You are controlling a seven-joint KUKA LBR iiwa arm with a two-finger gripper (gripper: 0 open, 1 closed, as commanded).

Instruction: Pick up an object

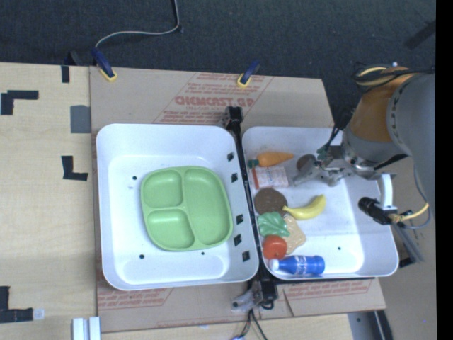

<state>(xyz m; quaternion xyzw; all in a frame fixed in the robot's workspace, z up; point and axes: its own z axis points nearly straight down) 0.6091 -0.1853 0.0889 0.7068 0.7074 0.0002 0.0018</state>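
You are looking at two white bins (113, 190), one green divided plate (187, 207), one banana (308, 207), one carrot (274, 159), one tomato (274, 247) and one blue bottle (301, 265).

A brown cardboard sheet (212, 98) printed with red lettering covers the bench beneath 2 shallow white bins (117, 190), held at its far edge by 2 yellow-and-blue clamps (105, 66). To the left lies a pale wooden tabletop (39, 218) marked with black tape pieces (18, 99) and a grey square patch (80, 117). Dark carpet (283, 20) fills the area beyond the bench, crossed by a thin pale cable (166, 16). The lighting is even, without hard shadows.
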